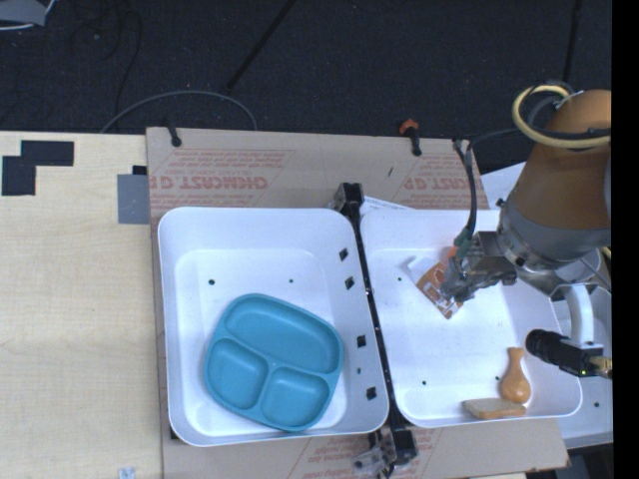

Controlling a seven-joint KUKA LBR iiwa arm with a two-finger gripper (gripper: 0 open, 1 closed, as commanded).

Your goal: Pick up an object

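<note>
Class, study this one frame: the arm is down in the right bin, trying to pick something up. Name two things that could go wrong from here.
1. The gripper is at a small orange-and-white item; whether it is grasped is unclear, so it may slip away.
2. The item lies near the divider between the bins, so a nudge could push it against that edge.

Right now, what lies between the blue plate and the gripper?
In the camera view, the black divider where the two bins meet lies between the blue plate and the gripper, plus bare white bin floor.
</note>
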